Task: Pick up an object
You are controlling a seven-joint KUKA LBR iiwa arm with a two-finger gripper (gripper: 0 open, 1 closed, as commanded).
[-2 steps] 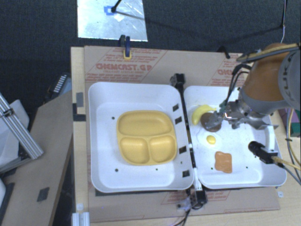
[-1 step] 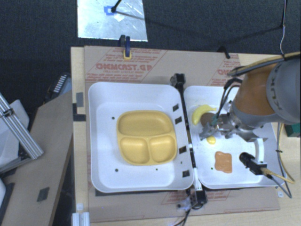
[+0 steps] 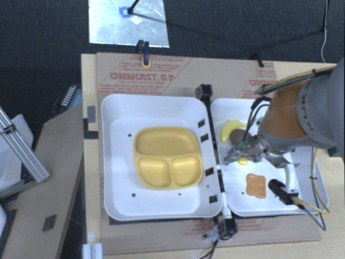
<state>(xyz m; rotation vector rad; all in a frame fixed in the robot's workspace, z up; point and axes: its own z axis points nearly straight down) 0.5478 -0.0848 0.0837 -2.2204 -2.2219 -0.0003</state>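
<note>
My hand [image 3: 239, 155] is hanging low inside the right bin [image 3: 237, 197], near its left wall. From up here I cannot tell whether it is spread or pressed together; my wrist is covering too much of it. I am not seeing anything pinched in it, so I am calling the pick not yet made.

Right at the hand's tip, on its 5 o'clock side, a small yellow bit [image 3: 243, 161] is lying on the bin floor. Whether I am touching it I cannot tell. It is the closest thing, so that is the one I am judging myself to be going for.

At 12 o'clock a brown lump [image 3: 236, 137] is sitting just beside a yellow curved piece [image 3: 232, 127], the two crowding each other, which is making them the harder grab. At 5 o'clock, a little further out, a flat orange slab [image 3: 256, 185] is lying alone; being so flat, it is likely offering little to pinch.

Out at 9 o'clock, across the divider, the left bin [image 3: 118, 144] is carrying a yellow divided tray [image 3: 164, 156], well apart from me. Both bins are resting on the tabletop [image 3: 161, 72].
</note>
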